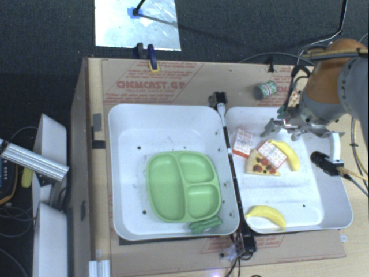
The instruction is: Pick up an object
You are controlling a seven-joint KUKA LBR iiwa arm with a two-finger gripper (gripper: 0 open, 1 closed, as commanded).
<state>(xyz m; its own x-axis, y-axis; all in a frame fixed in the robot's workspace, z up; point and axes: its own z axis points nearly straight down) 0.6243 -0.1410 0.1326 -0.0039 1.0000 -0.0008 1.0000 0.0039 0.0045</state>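
While the gripper (283,126) hovers over the right bin (337,209), fingers apparently spread and empty, the pile (266,157) lies just below-left. Closing there risks pinching card (243,141), pizza and banana (288,153) together, or slipping off.

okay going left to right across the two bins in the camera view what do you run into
green divided plate → small red-and-white packet → toy pizza slice → upper banana → gripper. A second banana sits at the right bin's front, overlapping that span.
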